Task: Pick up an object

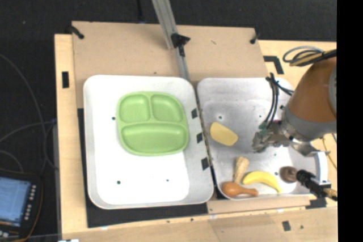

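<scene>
The gripper (262, 141) hung low over the right bin (238, 96), near that bin's right side; whether it was released or clenched could not be told. The candidate objects lay in the same bin: a yellow wedge-shaped piece (223, 134) well to the gripper's left, and, along the near wall, a tan stick-shaped item (241, 168), a banana (262, 180), an orange-brown item (239, 189) and a small dark brown round item (288, 173), none touching the gripper. The left bin (102, 178) held a green divided plate (153, 123).
</scene>
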